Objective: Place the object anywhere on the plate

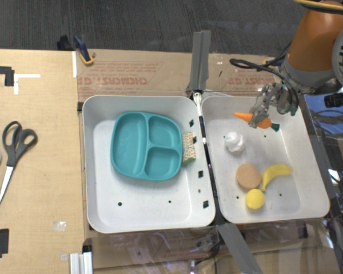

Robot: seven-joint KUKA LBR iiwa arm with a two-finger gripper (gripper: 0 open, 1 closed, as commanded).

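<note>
A teal divided plate (147,145) lies in the left bin (97,204), towards its back. My gripper (260,116) hangs over the back of the right bin (308,207), pointing down. It is shut on a small orange toy carrot (243,116). The carrot's pointed tip sticks out to the left of the fingers (256,117), and its green end shows on their right. The carrot is well to the right of the plate, across the wall between the bins.
A yellow-green sponge (188,147) leans at the plate's right edge. In the right bin lie a white lump (234,142), a tan round piece (248,176), a banana (274,174) and a lemon (254,199). Scissors (14,147) rest on the bench at the left.
</note>
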